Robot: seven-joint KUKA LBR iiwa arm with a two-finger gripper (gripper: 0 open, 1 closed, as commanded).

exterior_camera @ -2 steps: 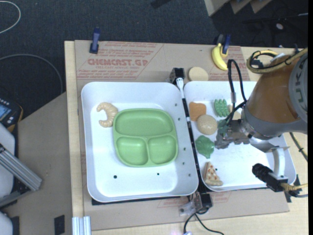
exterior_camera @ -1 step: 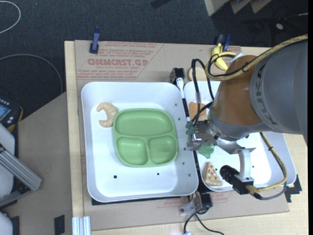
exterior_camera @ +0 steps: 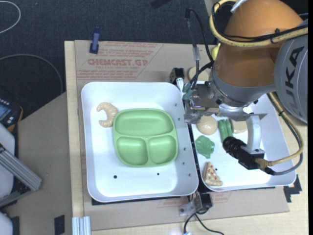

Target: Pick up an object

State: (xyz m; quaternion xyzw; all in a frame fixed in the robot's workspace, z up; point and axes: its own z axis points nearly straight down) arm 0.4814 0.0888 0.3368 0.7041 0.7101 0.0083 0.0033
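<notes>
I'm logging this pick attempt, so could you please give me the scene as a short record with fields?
arm: reaches in from the right, wrist over the right bin
gripper: low over the right bin's near-left items
left bin: green divided plate, croissant beside its upper-left corner
right bin items: beige roll, green leafy piece, pizza slice, green stick
held object: none visible between fingers
</notes>
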